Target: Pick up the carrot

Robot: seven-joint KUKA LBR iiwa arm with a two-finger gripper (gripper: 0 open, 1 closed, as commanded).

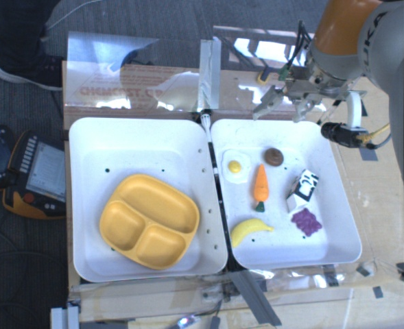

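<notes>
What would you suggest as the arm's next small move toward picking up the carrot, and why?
Probably bring the end effector forward over the right bin and down toward the carrot. It hangs above the bin's far rim, well apart from the carrot, which lies lengthwise on the bin floor between the fried egg and the small carton, with the brown round piece just beyond its tip.

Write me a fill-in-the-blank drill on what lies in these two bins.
1. The carrot lies in the ____ bin of the camera view.
2. The left bin holds a yellow ____ with three compartments.
3. The fruit nearest the view's bottom edge is a ____.
4. The claw hovers open over the right bin's ____ rim.

Missing words: right; tray; banana; far
</notes>
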